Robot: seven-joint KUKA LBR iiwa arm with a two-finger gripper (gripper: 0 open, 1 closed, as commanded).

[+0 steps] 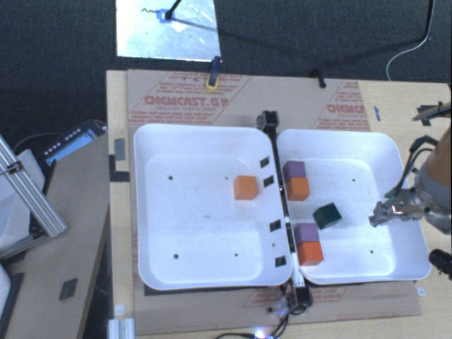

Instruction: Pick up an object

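An orange cube [245,187] lies alone in the left bin [176,260]. In the right bin [367,260], a purple cube [294,169] touches an orange cube [298,188] near the divider. Further forward, a second purple cube [306,232] sits against another orange cube [311,253]. A dark green block [327,215] rests between the two pairs, slightly to their right. My gripper [387,212] hovers over the right side of the right bin, to the right of the green block and apart from it. Nothing shows in its grasp.
The grey arm [432,189] enters from the right edge above the right bin's rim. Black clips [275,224] line the divider between the bins. Both bins rest on a cardboard sheet [183,97]; a reflective plate [167,20] lies behind it.
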